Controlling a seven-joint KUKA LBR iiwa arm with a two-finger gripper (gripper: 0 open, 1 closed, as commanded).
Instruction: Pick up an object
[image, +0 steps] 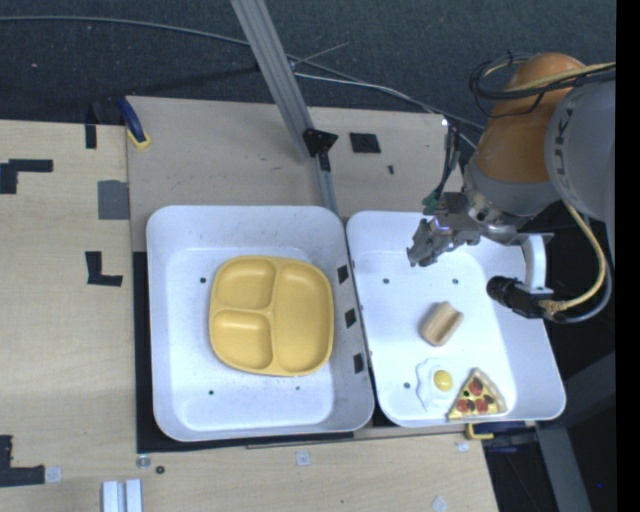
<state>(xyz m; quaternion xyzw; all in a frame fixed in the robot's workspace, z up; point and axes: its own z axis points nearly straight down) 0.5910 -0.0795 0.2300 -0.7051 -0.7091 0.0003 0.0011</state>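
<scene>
The gripper hangs over the upper part of the right bin, in the right half of the frame. Whether its jaws are open or closed cannot be told from this angle; nothing is visible between them.

The nearest thing to take is the bread roll, a small tan piece lying near the middle of the right bin, below the gripper and apart from it. Its long axis runs at a slant, from lower left to upper right of the frame. It looks like a light toy food, probably stiff plastic or foam with a smooth, rounded surface that could slip. The surest hold would be across its short width, near the middle, with the jaws square to the long axis.

Lower in the same bin lie a fried egg and a pizza slice, just beside each other near the bottom edge. Both are flat and thin, so harder to pinch off the floor.

The left bin holds a yellow tray with three compartments, wide and likely too broad for the jaws except at its rim.
</scene>
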